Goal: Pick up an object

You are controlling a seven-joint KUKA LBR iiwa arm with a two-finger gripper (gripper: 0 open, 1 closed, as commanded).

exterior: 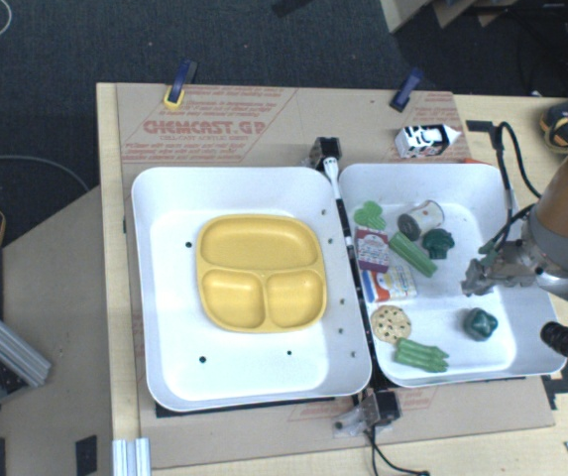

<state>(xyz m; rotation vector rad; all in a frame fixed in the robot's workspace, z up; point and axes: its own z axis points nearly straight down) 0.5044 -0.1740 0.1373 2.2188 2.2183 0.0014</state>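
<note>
Two shallow white bins (155,266) we note, the grey two-finger gripper (480,278) above the right one, its grip state indeterminable, beside a dark green lump (480,323).

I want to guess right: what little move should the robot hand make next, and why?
Probably a short move down and a bit toward the dark green toy. The gripper sits above the right bin with nothing visible between its fingers, and that toy lies just below it in the camera view, apart from the other toys.
</note>
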